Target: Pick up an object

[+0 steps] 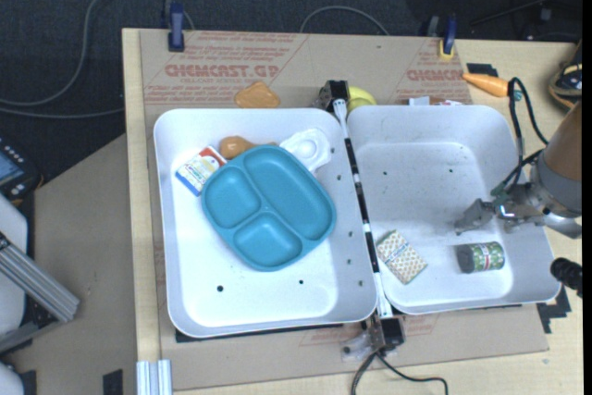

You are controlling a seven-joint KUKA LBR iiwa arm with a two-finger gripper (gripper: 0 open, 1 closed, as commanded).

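Can (pixel 481 257): small cylinder, green label, metal ends; on side in right bin (pixel 435 129), near front right corner, long axis left-right. Gripper (pixel 474 216) just behind can, apart from it; jaws slightly parted, holding nothing. Patterned packet (pixel 402 255) left of can.

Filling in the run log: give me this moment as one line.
gripper: over right bin, holding nothing | nearest: green can, lying on its side | patterned packet: right bin | blue tray: left bin
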